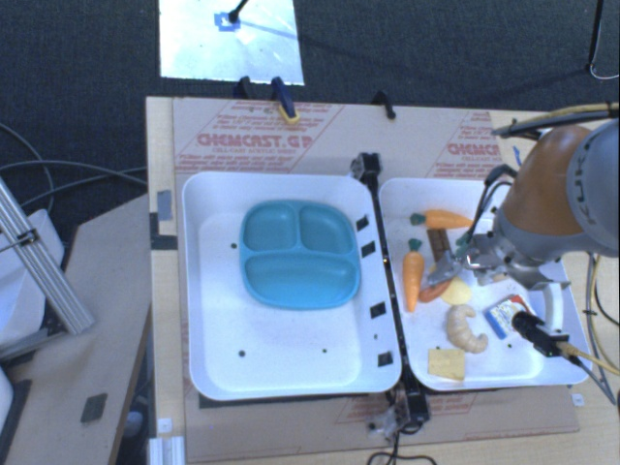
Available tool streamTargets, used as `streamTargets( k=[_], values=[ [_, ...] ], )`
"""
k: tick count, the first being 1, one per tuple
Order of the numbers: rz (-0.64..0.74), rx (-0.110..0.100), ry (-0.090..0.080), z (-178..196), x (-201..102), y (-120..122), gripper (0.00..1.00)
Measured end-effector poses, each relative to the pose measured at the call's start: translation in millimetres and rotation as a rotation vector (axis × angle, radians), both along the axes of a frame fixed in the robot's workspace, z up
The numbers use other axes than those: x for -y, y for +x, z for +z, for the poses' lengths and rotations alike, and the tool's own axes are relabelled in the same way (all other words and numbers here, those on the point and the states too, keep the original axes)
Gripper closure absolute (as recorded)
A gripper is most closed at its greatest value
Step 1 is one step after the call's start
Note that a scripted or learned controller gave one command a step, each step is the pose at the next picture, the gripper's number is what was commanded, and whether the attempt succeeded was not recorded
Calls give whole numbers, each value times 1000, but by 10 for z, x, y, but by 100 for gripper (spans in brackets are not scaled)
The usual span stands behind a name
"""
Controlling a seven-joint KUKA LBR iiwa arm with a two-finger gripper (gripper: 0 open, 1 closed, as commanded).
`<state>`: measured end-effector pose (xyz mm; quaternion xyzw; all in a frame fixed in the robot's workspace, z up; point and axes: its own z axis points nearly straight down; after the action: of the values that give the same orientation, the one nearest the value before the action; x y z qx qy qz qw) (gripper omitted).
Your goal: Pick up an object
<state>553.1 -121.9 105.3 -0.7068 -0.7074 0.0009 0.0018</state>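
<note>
The metal two-finger gripper (451, 267) hangs low over the right white bin (399, 260), its tip down among the toy food; whether it is parted or closed cannot be told from this slant. Behind it rises the smooth grey arm (591, 197) with its glossy orange band (542, 187).

Just beside the tip lie a pale yellow rounded plastic piece (456, 292) and a small reddish piece (432, 291). Left of these stands a tapered orange plastic carrot with a green top (413, 272), and above, a second orange carrot (444, 219) lies crosswise. Nearer the bin's front are a curved tan croissant-shaped toy (465, 327), a flat yellow square wedge (447, 363), and a small blue and white packet (502, 316).

The left white bin (213, 289), shallow and smooth, bears a teal plastic divided plate (298, 255) with three compartments. Both bins sit on a printed cardboard sheet (252, 139) over the bench; beyond is dark carpet (77, 46) with a shiny square panel (232, 27).
</note>
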Motion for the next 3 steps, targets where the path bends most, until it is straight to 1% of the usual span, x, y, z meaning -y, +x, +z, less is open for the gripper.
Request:
streamTargets(
  k=[1, 2, 3],
  values=[
    [0, 2, -1, -220, -6, 3, 0],
    [-1, 8, -2, -91, 5, 19, 100],
    [3, 10, -2, 548, 0, 42, 100]
  ],
)
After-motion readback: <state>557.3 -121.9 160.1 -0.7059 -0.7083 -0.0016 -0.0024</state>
